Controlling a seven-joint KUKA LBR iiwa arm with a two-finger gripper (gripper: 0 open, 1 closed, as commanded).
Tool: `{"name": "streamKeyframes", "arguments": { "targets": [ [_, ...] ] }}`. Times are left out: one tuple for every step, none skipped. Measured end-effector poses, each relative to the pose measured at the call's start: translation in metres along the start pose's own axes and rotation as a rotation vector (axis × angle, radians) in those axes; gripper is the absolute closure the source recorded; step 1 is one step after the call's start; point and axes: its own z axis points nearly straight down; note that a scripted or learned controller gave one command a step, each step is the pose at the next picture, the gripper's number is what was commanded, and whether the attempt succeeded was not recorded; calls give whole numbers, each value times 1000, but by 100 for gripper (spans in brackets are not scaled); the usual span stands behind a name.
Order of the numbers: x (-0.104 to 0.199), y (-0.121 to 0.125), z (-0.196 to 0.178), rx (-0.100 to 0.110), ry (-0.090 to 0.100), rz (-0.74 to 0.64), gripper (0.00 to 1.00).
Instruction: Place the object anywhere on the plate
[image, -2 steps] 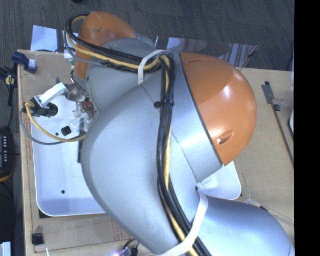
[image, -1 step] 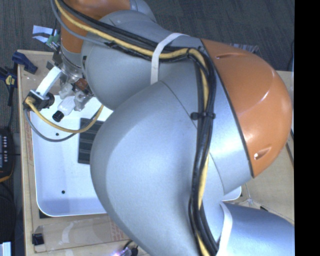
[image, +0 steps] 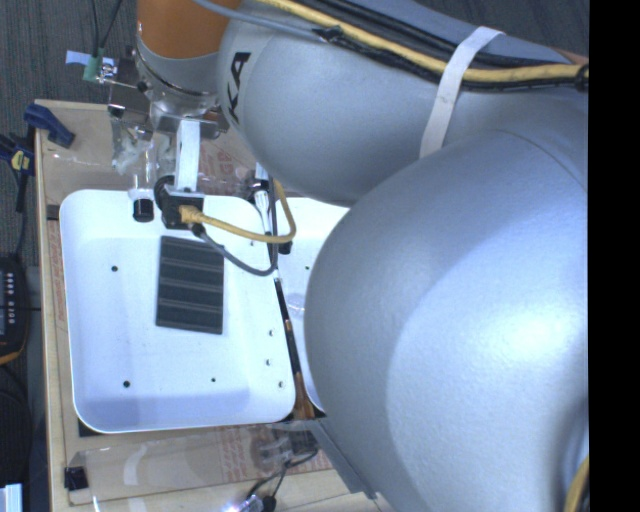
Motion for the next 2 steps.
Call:
{"name": "streamKeyframes", "arguments": {
  "targets": [
    [-7,-31,137,4,-3,34,100],
    [4,26,162,-1,-1,-491,100]
  ]
}}
